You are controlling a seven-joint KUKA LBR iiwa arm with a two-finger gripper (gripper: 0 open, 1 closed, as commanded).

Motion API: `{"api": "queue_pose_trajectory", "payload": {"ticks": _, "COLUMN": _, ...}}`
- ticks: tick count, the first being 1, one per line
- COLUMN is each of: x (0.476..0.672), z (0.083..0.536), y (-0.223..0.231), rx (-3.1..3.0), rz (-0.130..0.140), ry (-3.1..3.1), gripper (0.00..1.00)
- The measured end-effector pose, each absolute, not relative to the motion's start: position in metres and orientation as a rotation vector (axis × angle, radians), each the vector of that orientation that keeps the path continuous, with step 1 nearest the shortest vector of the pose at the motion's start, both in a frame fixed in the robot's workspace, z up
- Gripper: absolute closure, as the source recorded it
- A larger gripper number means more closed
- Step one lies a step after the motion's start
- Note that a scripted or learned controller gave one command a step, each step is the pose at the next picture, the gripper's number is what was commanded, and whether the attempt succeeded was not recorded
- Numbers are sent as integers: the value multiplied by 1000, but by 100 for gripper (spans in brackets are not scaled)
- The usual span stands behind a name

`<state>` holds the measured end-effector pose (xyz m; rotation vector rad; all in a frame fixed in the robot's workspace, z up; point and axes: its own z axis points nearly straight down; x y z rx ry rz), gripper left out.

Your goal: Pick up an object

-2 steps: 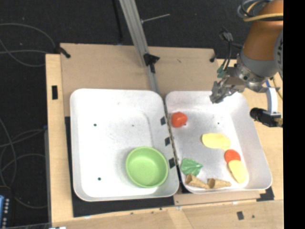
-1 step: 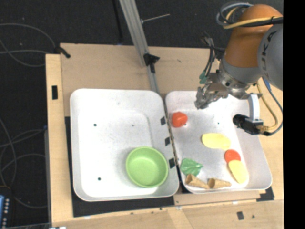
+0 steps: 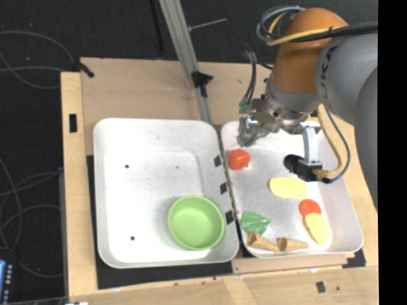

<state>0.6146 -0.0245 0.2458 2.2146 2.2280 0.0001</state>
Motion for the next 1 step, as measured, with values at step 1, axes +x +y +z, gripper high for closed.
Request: {"api": "queue_pose_trajectory", "payload": {"ticks": 1, "x": 615, "z": 251, "y": 22, "rx": 2213, "rz": 4, "ry": 2231, "gripper": 100}}
